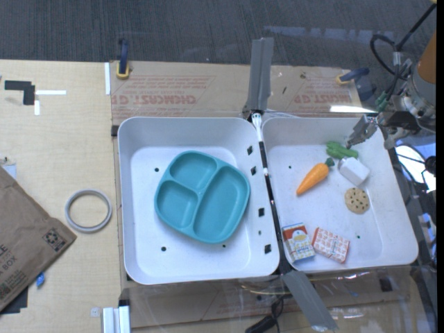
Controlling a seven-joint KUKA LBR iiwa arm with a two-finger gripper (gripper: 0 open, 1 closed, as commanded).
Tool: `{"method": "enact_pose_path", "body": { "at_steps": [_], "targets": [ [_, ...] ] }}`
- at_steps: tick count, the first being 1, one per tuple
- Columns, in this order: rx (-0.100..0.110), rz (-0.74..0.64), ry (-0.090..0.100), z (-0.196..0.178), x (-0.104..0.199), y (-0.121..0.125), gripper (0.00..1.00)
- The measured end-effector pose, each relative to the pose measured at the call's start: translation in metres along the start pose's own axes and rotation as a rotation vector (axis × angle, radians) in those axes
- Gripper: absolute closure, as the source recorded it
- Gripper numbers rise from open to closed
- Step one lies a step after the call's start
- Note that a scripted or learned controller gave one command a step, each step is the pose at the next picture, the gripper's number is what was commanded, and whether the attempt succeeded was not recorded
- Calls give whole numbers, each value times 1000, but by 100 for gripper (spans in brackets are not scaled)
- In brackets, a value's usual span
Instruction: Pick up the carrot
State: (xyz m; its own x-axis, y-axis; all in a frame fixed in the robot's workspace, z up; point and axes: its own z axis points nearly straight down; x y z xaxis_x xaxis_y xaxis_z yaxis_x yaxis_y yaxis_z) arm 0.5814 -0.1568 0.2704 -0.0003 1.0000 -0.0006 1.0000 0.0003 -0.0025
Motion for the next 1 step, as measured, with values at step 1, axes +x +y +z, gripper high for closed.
{"method": "enact_pose_path", "body": {
  "at_steps": [1],
  "targets": [
    [1,-34,1,134,42,-4,0]
  ]
}}
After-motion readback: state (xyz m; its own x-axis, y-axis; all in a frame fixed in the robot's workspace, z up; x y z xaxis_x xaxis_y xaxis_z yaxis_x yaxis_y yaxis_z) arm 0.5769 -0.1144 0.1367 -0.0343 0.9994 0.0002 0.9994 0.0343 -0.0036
